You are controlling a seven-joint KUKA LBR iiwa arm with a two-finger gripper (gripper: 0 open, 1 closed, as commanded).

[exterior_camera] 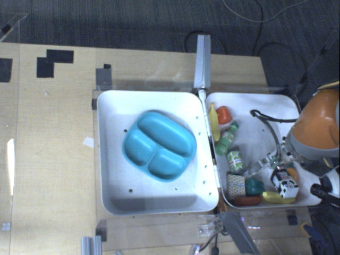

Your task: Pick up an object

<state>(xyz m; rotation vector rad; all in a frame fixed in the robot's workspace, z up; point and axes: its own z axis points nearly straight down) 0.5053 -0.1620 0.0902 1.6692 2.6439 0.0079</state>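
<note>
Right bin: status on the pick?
Tool low in the right bin, over the black-and-white toy; grasp not confirmed. Yellow banana and teal block crowd it. Blue divided tray sits in the left bin.

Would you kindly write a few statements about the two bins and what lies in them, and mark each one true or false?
1. The blue divided plate lies in the left bin. True.
2. The green bottle lies in the left bin. False: it lies in the right bin, near the wall between the bins.
3. The claw is over the right bin. True.
4. The plate is round with a single well. False: it has three compartments.
5. A yellow banana lies along the left wall of the right bin. True.
6. The red tomato sits at the near edge of the right bin. False: it sits toward the far edge, above the bottle.
</note>
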